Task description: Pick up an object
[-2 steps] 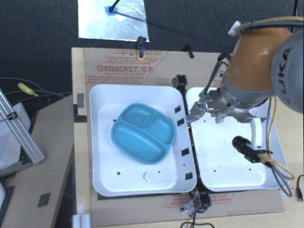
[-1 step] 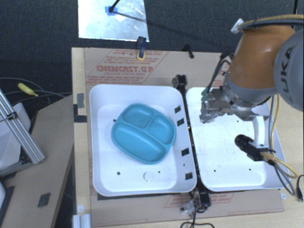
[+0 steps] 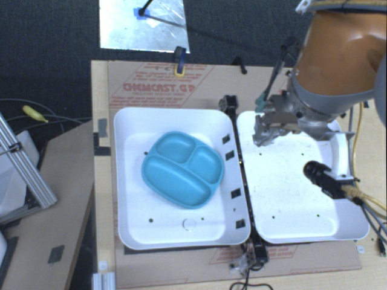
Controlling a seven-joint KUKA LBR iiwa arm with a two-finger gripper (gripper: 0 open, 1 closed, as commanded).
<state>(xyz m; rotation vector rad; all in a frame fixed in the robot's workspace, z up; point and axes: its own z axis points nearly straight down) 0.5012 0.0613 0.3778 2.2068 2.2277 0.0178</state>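
A blue divided plate (image 3: pixel 182 168) lies flat in the middle of the left white bin (image 3: pixel 136 222). My gripper (image 3: pixel 264 135) hangs over the far left part of the right white bin (image 3: pixel 290 213), close to the divider between the bins. It stands to the right of the plate and apart from it. The wrist and the big orange band hide most of the gripper from above, and I see nothing held under it.
A cardboard sheet (image 3: pixel 158 86) with red lettering lies under both bins. A shiny metal sheet (image 3: pixel 144 16) rests on the dark floor beyond it. An aluminium frame (image 3: pixel 21 168) stands at the left edge, beside a tan board.
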